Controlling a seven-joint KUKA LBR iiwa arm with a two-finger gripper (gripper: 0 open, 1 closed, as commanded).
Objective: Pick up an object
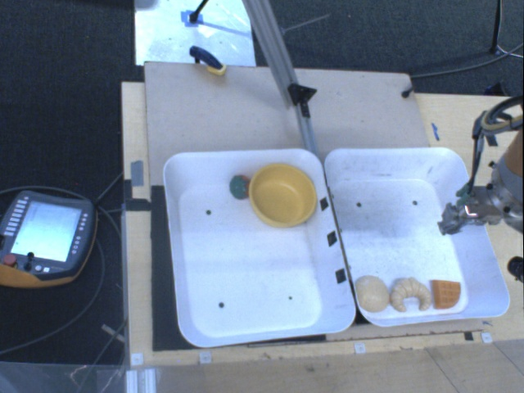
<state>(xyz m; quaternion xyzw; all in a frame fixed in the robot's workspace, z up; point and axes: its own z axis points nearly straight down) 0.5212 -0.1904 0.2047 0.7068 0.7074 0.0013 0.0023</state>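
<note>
A: Where are the objects lying?

B: Three items are sitting in a row along the near wall of the right bin (385, 170): a pale round roll (371, 292), a croissant (411, 294) just beside it, and an orange wedge (445, 293) touching the croissant's right end. In the left bin (246, 318), a yellow bowl (282, 195) is resting upright near the far wall, with a small green ball (238, 187) touching its left side.

A: And the gripper?

B: The gripper (458, 219) is hanging over the right bin's right side, well apart from the row. Nothing is showing between its fingers; how far they are standing apart cannot be told.

A: Anything outside the bins?

B: A handheld control pendant (45, 237) is lying left of the bench.
</note>
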